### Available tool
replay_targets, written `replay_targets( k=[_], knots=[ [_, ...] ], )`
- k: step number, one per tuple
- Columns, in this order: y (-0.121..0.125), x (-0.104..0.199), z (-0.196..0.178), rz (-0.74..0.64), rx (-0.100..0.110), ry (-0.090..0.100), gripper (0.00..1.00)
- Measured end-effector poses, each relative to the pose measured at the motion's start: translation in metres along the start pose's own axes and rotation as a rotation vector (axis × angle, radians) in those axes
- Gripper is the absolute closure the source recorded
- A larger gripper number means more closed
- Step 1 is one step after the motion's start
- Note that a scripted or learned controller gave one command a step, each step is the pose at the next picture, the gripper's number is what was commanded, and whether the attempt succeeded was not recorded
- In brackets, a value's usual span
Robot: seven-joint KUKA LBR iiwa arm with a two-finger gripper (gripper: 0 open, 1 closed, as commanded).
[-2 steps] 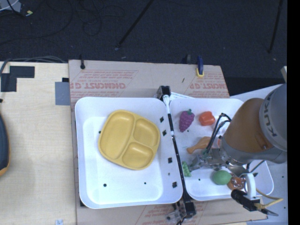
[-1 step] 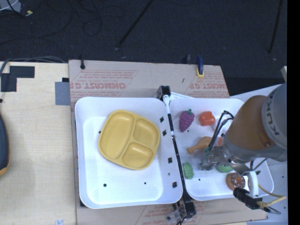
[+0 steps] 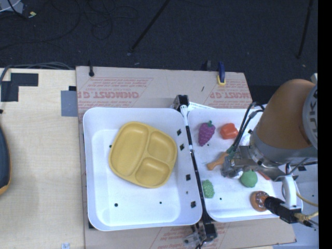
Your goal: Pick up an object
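Observation:
The right bin (image 3: 228, 211) holds a purple grape bunch (image 3: 206, 133), an orange-red piece (image 3: 228, 131), an orange carrot-like piece (image 3: 215, 164), a green broccoli-like piece (image 3: 208, 189), a round green piece (image 3: 249, 179) and a brown round piece (image 3: 258, 199). My gripper (image 3: 231, 168) hangs low over the middle of this bin, just right of the carrot-like piece and left of the round green piece. The arm's body hides its fingertips.
The left bin (image 3: 98, 139) carries a yellow divided plate (image 3: 143, 154). A black divider with clips (image 3: 190, 160) runs between the two bins. Cardboard (image 3: 129, 90) lies under both, and the wooden bench (image 3: 36, 154) extends to the left.

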State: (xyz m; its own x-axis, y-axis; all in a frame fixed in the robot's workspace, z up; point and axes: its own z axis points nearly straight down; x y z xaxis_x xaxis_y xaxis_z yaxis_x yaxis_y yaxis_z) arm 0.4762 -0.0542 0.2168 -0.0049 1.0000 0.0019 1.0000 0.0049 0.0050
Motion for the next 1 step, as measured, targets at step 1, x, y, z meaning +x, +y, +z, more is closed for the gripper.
replay_targets(
  k=[1],
  knots=[
    [-0.0006, 0.1024, 0.0034, -0.004, 0.008, 0.002, 1.00]
  ],
)
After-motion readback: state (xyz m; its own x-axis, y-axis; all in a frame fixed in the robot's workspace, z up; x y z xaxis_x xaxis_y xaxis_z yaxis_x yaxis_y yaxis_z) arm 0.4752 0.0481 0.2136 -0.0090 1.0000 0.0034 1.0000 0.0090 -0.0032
